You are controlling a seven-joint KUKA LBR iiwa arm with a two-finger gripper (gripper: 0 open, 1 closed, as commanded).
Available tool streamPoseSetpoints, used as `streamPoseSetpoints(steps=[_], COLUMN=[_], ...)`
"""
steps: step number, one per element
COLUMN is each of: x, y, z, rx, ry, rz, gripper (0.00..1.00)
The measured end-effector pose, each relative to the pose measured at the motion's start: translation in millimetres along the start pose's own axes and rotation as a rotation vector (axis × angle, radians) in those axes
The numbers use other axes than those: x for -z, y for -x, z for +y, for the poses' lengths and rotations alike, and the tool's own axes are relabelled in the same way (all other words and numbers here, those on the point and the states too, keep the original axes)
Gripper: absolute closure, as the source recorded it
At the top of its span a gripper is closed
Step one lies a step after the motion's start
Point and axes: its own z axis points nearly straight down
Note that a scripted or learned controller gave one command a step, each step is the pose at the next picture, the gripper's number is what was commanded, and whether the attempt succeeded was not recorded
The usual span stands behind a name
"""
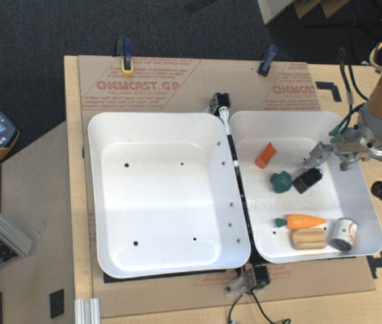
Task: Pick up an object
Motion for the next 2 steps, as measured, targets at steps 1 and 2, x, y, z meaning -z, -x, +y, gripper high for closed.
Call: streamPoseSetpoints(steps=[1,2], x=[-80,-66], y=[-15,-13], z=[-3,-2], rx=[0.004,0.002], ry=[0.008,0.016], rz=[-0.001,-0.005], gripper=[0.0,1.0])
